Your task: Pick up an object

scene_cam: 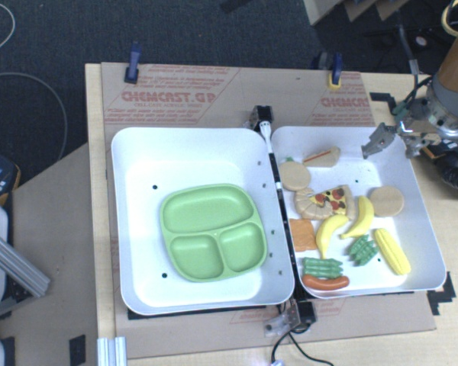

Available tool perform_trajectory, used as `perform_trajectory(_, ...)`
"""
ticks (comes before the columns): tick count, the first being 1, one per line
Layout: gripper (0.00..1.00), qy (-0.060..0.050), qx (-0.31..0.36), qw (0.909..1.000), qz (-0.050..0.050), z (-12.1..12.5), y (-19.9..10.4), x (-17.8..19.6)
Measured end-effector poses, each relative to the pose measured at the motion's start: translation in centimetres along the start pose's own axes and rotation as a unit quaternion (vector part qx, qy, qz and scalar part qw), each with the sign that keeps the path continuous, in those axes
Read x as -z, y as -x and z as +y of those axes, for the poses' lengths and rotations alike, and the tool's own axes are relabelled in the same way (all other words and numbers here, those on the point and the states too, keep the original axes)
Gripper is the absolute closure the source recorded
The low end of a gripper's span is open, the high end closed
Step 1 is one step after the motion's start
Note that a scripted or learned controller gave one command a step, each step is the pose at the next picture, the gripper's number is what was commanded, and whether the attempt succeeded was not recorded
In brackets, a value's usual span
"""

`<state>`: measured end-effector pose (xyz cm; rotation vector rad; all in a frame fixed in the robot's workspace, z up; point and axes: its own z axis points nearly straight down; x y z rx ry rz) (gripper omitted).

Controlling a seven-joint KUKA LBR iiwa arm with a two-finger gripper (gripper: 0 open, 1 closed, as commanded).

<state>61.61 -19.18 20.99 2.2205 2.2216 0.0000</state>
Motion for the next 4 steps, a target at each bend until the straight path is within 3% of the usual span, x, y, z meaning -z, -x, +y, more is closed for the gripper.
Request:
perform_trajectory(1,0.0,-0.003,-0.003,1.0,0.001,-5.3,1.3,-12.9)
perform_trajectory(2,1.0,0.001,-0.001,1.0,-0.001,-4.9,1.2,-11.4)
perform_trajectory(3,1.0,0.0,0.005,1.0,0.003,-5.2,-8.7,-8.0)
perform_trajectory(4,1.0,0.009,0.005,0.9999,0.001,-2.9,-16.0,5.3)
